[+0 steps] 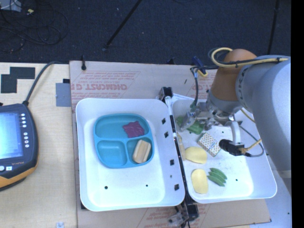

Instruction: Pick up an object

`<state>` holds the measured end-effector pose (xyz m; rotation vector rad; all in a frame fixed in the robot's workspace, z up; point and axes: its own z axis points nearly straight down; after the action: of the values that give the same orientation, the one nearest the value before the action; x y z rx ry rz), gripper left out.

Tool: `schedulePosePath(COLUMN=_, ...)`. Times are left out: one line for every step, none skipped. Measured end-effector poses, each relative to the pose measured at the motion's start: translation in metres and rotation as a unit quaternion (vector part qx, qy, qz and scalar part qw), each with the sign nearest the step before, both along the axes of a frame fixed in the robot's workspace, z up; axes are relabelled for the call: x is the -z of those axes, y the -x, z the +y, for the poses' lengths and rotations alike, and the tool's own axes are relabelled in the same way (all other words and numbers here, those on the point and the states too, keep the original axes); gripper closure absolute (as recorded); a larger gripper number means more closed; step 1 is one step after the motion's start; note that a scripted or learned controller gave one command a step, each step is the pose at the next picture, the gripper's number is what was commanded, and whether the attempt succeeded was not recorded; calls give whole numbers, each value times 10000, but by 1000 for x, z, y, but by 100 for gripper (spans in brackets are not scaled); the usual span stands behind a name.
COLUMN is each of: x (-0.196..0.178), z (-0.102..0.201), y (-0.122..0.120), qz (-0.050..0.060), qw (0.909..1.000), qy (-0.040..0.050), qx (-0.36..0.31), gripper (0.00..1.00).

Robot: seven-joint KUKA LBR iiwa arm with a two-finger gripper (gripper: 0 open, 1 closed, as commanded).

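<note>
The gripper (199,118) sits low at the right bin's (266,186) far-left corner over a green object (194,127), its grip undiscernible, so the descent step looks underway, then closing and lifting.

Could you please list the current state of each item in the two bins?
Blue three-compartment plastic tray: flat in the left bin.
Crumpled magenta piece: in the tray's upper right compartment.
Tan bread-like block: in the tray's lower right compartment.
Two pale yellow lumps: loose in the right bin.
Green pea pod: lying beside the lower lump.
Claw: low over the right bin.
</note>
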<state>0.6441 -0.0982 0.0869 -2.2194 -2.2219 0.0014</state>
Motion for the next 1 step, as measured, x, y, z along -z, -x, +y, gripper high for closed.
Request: schedulePosePath(x=-6, z=-44, y=63, qz=21, qw=10000, qy=-5, qx=12, gripper=0)
